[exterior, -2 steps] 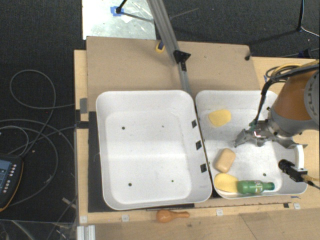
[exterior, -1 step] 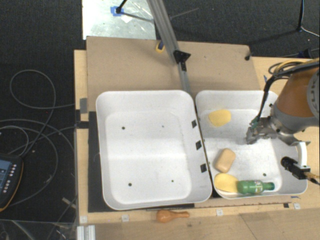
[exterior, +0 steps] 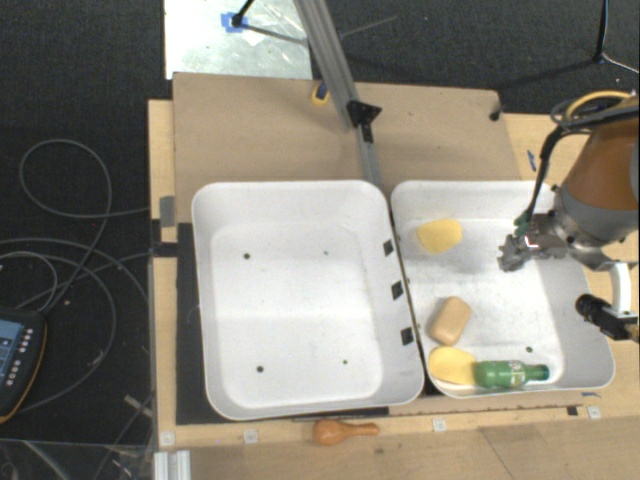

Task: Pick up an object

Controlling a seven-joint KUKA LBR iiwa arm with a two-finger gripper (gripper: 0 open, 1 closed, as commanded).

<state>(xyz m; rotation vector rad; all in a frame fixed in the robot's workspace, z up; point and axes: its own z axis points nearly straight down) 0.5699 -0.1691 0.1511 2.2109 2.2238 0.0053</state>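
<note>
Gripper [exterior: 512, 254] and arm [exterior: 600, 183] are seen at the right of the camera view, the grey wrist with its orange band reaching in over the right bin [exterior: 575, 298]. Whether anything is pinched cannot be told, since the tip is small and dark against the white floor; nothing is seen gripped there. Four things are held by the right bin. A pale yellow lump [exterior: 439, 235] is placed near the bin's far left corner, well apart from the gripper. A tan block [exterior: 450, 320] is set nearer the middle of the left wall, tilted. At the near edge a yellow piece [exterior: 451, 365] is found in the left corner, and a green bottle [exterior: 510, 373] is laid on its side just beside it, seemingly touching it, with its cap pointing right. The left bin [exterior: 300, 298] is set directly beside the right one. On the bench [exterior: 250, 128], in front of the left bin, an orange-brown pear-shaped thing [exterior: 343, 430] is laid.
</note>
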